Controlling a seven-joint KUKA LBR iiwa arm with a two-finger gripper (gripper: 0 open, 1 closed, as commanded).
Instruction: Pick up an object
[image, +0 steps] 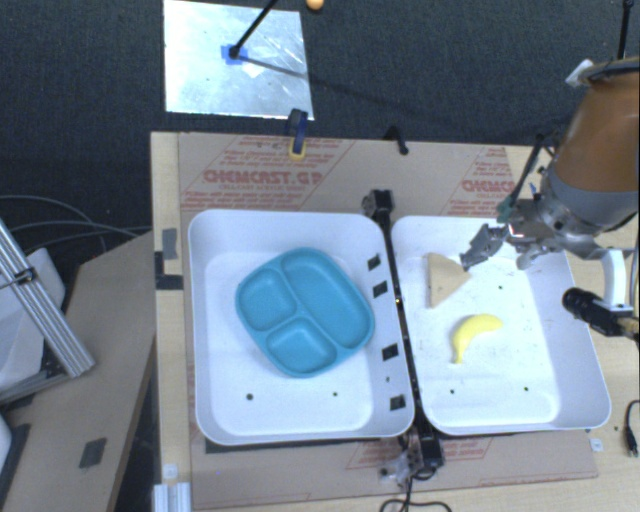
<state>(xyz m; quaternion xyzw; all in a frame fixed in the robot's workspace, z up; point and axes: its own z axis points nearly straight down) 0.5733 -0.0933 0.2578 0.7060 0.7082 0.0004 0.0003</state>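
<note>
In the right bin lie a tan wedge-shaped piece near its far left and a yellow banana at the middle. My gripper hangs over the far part of that bin, just right of the wedge and above the banana. Its two fingers stand apart, one grey finger pointing toward the wedge's upper corner. Nothing sits between them.
The left bin holds a blue plate with three compartments. A black hinge strip runs between the two bins. A black fitting sits over the right bin's right rim. The arm's body looms over the far right corner.
</note>
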